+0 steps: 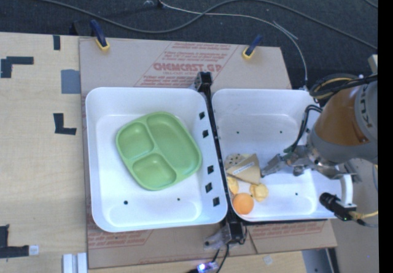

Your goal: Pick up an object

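White right bin, cheese wedge tip pointing left, end effector touching it, grip state unclear

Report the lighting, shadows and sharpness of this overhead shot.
Camera view: lighting is even and bright, washing out the white bins to near-featureless; the green tray casts only a thin, soft shadow; the picture is slightly soft overall, so the food pieces by the gripper blur together.

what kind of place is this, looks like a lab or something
Most likely a robotics lab test bench: two white bins clamped onto cardboard, loose cables trailing over dark carpet, and a robot arm reaching its claw toward toy food.
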